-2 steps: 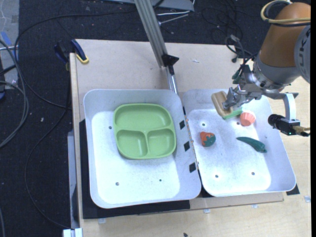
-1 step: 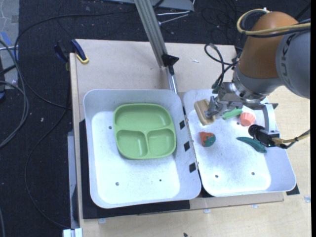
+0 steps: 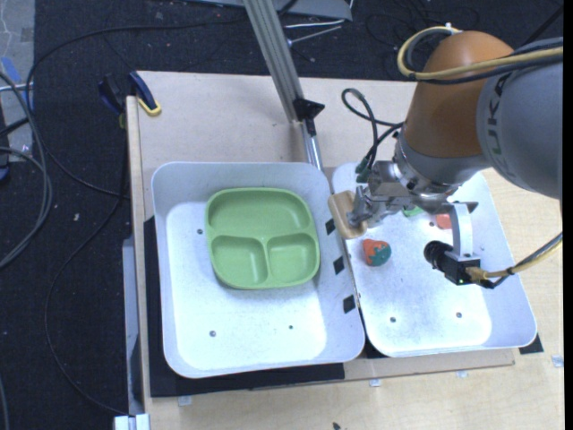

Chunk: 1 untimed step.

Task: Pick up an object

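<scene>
Jaws point(image 3: 365, 211) hang over right bin point(image 3: 448, 321) near ball point(image 3: 377, 252).

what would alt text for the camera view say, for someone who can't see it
A grey robot arm with an orange band reaches in from the right, its tool low over the right white bin beside a small orange and green object. The left white bin holds a green divided plate.

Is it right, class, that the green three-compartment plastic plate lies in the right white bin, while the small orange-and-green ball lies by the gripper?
Not quite. The camera view shows the green three-compartment plastic plate in the left white bin; the small orange-and-green ball does lie by the gripper.
</scene>
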### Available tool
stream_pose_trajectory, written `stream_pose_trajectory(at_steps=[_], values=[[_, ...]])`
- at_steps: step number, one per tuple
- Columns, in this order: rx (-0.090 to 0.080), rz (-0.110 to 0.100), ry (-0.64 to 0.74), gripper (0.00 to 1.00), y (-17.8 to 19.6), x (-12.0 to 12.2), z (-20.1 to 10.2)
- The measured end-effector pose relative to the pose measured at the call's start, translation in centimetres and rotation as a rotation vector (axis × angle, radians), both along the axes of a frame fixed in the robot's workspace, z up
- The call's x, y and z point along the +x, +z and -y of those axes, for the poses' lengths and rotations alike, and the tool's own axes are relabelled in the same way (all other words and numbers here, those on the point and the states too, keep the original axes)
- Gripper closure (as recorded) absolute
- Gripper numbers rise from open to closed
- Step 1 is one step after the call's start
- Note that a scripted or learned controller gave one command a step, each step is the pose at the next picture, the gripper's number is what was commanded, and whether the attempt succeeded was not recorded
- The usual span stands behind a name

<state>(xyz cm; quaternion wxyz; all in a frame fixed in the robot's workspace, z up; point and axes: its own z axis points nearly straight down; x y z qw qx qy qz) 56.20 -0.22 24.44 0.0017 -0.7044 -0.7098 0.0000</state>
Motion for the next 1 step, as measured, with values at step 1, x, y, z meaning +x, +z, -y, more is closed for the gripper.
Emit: stream_pose_trajectory(at_steps=[1], values=[[-0.001,-0.001,0.0,1.0,-1.39,-1.44,-4.86]])
